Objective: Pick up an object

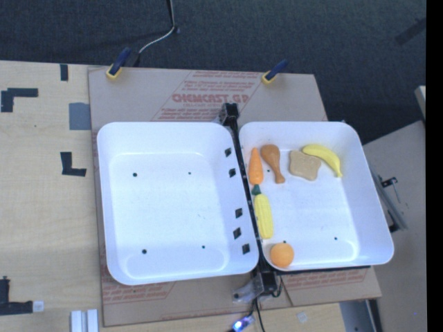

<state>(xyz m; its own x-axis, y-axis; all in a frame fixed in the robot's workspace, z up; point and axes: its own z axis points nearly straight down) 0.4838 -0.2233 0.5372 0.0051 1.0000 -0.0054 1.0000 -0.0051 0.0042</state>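
Nearest the camera, at the front edge of the worktop point(41, 213), a brown board point(208, 92) lies under 2 shallow white bins set side by side. The left bin point(166, 206) shows its white floor with 4 small dark dots. The right bin point(367, 206) holds all 6 toy foods.

In the right bin's near left corner sits an orange point(282, 254), touching or almost touching the front wall. Just beyond it, along the left wall, lies a yellow corn cob point(263, 215), its length running front to back. Farther on along the same wall is a carrot point(255, 165), tip pointing away, its green end near the corn. Just right of the carrot lies a brown drumstick point(272, 162); the 2 are close, and whether they touch cannot be told. Right of that is a slice of bread point(304, 164), and a banana point(324, 157) curves around its far right side, touching it or nearly so.

Beyond the bins, 2 blue and yellow clamps point(119, 62) grip the board's far edge, and a cable point(163, 37) runs away over the dark floor.

Whether the pincer is apart or together cannot be told.
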